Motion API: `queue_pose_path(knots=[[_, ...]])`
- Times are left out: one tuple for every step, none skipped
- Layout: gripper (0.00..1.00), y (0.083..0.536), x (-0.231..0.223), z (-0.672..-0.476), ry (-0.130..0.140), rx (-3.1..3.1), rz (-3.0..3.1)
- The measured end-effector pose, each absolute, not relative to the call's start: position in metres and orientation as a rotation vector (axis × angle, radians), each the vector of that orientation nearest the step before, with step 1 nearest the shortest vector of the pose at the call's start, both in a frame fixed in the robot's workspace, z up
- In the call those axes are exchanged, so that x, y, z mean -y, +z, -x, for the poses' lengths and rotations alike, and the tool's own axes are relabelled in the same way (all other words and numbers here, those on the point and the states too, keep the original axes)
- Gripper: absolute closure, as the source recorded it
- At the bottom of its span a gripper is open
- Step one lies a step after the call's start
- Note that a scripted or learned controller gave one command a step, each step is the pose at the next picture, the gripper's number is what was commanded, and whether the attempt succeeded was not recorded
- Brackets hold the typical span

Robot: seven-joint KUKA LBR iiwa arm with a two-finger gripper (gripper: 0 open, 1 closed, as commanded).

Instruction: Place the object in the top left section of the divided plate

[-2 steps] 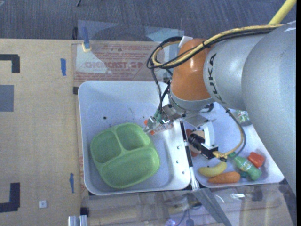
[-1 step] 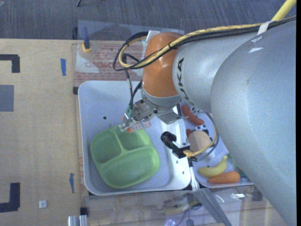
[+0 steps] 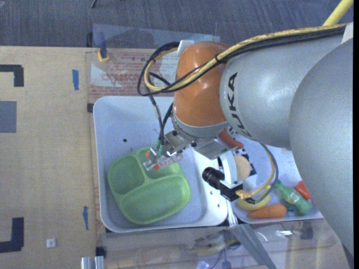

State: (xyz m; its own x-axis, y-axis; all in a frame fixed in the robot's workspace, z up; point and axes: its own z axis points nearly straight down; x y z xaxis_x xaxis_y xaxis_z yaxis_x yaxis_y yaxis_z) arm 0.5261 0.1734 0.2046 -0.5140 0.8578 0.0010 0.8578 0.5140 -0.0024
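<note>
The bench [image 3: 45,150] is lying bare well to the left of the claw [image 3: 159,159], and the left bin [image 3: 112,122] is holding the green plate [image 3: 148,192], tilted so that its sections are running at a slant. The claw is hanging over the plate's upper right edge, with most of the plate spreading below and to its left. A small orange-and-pale object [image 3: 162,162] is showing right at the claw's tip, seemingly just above the plate's rim; whether the claw is gripping it or merely touching it, I cannot tell, nor can I tell if the claw is open or closed. The object's long axis seems to be running left to right, tipped slightly upward to the right. Probably the arm is positioning for a release. To the claw's right, the right bin [image 3: 283,156] is holding toy food, a carrot [image 3: 269,210] among it.
</note>
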Motion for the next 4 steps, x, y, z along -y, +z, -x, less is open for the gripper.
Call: queue_pose_path(knots=[[1.0,0.223,-0.112,-0.481,0.001,2.825,1.372],[1.0,0.226,-0.094,-0.494,-0.002,2.829,1.372],[1.0,0.145,-0.196,-0.517,-0.001,2.944,1.094],[1.0,0.116,-0.144,-0.553,-0.032,2.974,1.078]])
